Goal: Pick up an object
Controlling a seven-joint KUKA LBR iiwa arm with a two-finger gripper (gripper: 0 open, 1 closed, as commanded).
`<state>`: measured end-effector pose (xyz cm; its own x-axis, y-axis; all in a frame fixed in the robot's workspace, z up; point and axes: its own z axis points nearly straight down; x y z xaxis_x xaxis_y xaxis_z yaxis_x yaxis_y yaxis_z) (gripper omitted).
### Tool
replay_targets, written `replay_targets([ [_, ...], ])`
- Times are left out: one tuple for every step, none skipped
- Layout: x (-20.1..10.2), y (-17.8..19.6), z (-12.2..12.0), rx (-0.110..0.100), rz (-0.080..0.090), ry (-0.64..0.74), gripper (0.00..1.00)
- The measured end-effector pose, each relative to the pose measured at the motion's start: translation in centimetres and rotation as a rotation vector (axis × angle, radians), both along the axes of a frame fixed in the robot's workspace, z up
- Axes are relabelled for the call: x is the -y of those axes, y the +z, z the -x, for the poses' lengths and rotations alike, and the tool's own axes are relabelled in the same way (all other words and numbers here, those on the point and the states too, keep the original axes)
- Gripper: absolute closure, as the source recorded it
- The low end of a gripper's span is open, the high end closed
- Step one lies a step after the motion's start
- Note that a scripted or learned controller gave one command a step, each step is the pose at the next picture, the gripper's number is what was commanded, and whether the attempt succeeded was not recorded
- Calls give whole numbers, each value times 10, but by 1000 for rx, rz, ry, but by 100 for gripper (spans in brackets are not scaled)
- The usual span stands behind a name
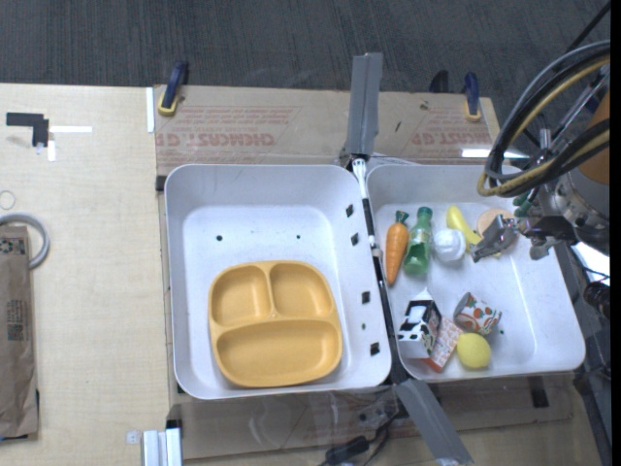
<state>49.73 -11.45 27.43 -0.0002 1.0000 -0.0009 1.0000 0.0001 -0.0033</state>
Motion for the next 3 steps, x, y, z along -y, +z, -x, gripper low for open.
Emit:
replay_targets([
  [66,-72,-62,1,0,-155,0],
  [83,-182,-111,4,1,-73,0],
  [84,-173,-111,5,2,-75,100],
])
